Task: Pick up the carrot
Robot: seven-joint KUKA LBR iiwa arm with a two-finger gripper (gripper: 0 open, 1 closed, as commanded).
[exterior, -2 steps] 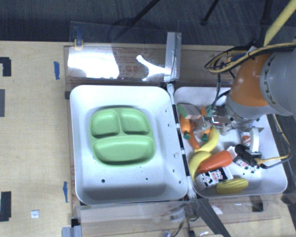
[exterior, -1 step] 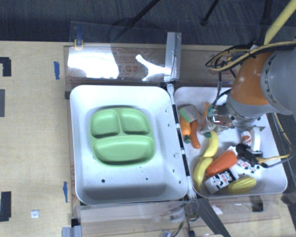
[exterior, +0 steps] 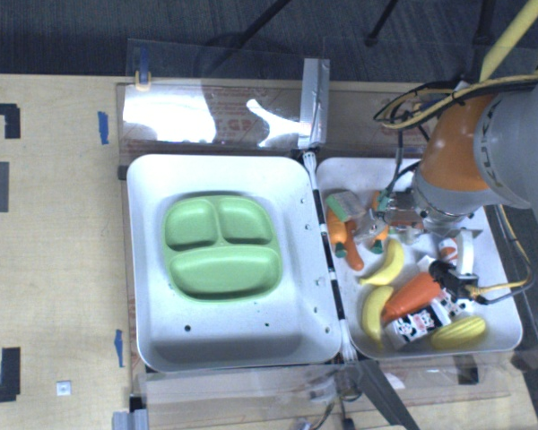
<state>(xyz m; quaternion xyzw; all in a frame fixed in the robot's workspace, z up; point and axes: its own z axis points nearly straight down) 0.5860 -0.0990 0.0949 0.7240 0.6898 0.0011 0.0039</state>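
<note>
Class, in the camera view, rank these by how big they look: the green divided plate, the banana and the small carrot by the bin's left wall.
1. Green plate
2. Banana
3. Small carrot

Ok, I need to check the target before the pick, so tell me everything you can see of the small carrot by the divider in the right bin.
The small carrot looks like a toy: a smooth orange body, seemingly plastic, with a green top at its upper end. It lies flat in the right bin, close beside the divider at that bin's left edge, its tip pointing down and slightly right. A banana lies just to the right of its tip. The hand sits to its right, apart from it.
</note>
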